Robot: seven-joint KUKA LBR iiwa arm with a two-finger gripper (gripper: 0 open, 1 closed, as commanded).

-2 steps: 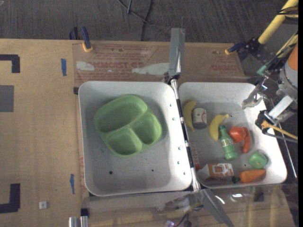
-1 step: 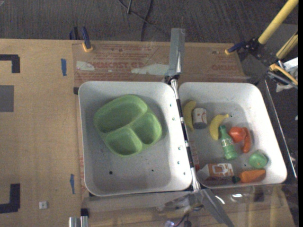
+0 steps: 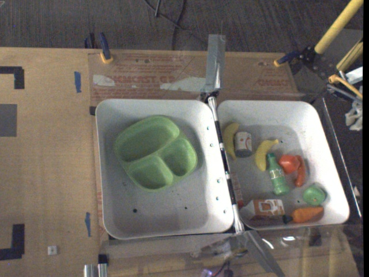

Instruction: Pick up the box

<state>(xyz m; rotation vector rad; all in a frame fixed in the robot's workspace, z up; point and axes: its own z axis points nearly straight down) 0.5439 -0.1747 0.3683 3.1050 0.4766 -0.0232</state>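
The step in hand is, by my judgement, the approach to the box, and it calls for a descent into the right bin [image 3: 330, 126], not the left bin [image 3: 109, 212], where a green divided plate [image 3: 155, 153] lies. The box [image 3: 266, 208], orange and white, lies flat in the lower left corner of the right bin, in the lower right part of the frame, close against the bin's lower wall and near the rim shared by the two bins. A good grasp likely comes straight down and closes across the box's short side, since the walls leave little room below and to the left.

The neighbours need care. A green bottle [image 3: 277, 178] lies just above the box, and a carrot [image 3: 307, 214] lies just beside its right end, perhaps touching. A banana [image 3: 265, 153] and a small can [image 3: 243, 143] lie further up, well clear.

Whether the gripper is released or clenched I cannot tell, nor how the box lies relative to it; nothing holds the box now.
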